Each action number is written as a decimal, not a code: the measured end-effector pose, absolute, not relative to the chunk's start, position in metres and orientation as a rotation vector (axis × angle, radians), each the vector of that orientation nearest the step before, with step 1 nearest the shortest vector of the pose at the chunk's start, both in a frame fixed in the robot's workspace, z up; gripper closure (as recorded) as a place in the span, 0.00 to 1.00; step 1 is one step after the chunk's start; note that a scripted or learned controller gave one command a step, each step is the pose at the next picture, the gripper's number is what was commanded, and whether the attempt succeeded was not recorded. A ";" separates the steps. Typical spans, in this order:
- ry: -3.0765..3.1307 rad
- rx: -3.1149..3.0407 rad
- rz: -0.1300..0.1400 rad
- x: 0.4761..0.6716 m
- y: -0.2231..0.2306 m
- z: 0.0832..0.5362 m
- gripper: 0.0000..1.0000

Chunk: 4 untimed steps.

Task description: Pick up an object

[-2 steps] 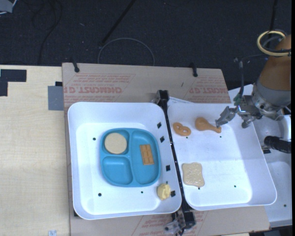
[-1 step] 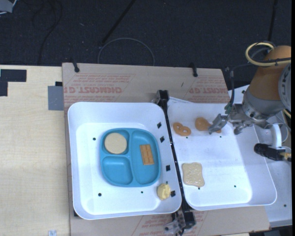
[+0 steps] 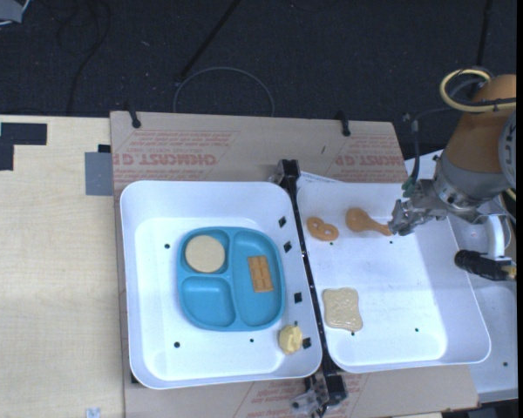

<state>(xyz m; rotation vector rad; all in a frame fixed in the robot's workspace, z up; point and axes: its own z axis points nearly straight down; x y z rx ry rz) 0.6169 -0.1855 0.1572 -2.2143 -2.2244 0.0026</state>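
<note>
My gripper (image 3: 401,219) reaches in from the right and hangs low over the upper part of the right bin (image 3: 453,320). It is at the right end of a tan drumstick-shaped piece (image 3: 363,221), whose thin end points toward it; I cannot tell if they touch. A small brown pretzel (image 3: 322,229) lies just left of that piece. A pale slice of toast (image 3: 342,309) rests lower in the same bin.
The left bin (image 3: 148,320) holds a blue divided tray (image 3: 211,307) with a round beige disc (image 3: 204,253) and an orange wafer (image 3: 261,273). A yellow lump (image 3: 290,339) sits in that bin's lower right corner. A black divider (image 3: 298,259) separates the bins.
</note>
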 end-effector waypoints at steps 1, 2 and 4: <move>-2.226 -2.222 -0.003 0.626 -0.180 0.209 1.00; -2.226 -2.221 -0.002 0.627 -0.181 0.252 1.00; -2.222 -2.215 0.002 0.608 -0.083 0.253 1.00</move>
